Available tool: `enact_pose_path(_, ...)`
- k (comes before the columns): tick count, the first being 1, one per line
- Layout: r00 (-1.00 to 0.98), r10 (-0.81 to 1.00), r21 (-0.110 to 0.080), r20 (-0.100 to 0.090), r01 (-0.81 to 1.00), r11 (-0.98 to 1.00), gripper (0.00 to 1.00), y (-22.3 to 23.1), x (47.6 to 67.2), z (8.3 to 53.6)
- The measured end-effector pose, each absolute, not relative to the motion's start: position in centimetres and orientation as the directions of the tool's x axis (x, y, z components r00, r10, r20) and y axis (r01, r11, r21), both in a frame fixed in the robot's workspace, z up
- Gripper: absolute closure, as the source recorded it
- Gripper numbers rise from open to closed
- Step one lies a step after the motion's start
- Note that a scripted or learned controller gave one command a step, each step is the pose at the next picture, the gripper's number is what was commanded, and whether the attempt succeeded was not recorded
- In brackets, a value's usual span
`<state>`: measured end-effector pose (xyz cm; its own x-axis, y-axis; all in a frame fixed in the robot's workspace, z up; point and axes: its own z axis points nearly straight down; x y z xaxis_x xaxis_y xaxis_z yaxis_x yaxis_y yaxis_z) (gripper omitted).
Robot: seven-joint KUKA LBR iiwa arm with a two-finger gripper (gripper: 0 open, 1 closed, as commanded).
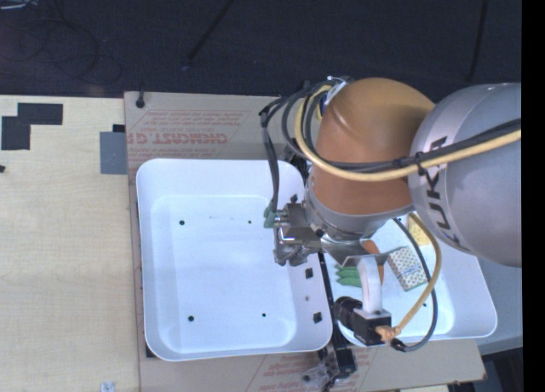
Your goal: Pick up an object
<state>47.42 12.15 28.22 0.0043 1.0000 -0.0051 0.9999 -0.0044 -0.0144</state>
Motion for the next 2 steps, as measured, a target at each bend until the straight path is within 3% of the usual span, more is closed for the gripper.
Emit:
enact_pose_path(1, 0.011, 1.000, -0.009, -0.003, 1.000, -0.011, 1.00, 1.5, 47.5, 24.2)
enact_pose_path(2, -0.001, 1.000, -0.003, 0.000, 1.000, 0.001, 1.00, 2.9, 47.6, 25.9)
